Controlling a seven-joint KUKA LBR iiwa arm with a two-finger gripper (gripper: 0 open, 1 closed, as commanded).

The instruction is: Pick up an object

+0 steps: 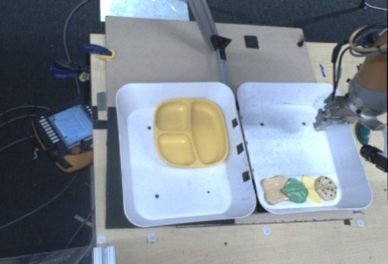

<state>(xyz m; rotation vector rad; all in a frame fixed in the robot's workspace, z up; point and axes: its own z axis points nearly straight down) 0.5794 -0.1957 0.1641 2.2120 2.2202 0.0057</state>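
Four small food pieces (pixel 299 189) lay in a row well below the gripper (pixel 321 120), slightly leftward; its opening could not be judged.

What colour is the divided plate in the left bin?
Yellow. The divided plate shows plainly in the camera view, lying in the left bin.

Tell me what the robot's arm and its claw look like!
The arm is chunky, rounded and grey, with an orange band near the wrist. Dark cables loop beside it, with some yellowish cable near the top. The gripper at its end is small, grey and metal-looking. It is too small here to make out any markings.
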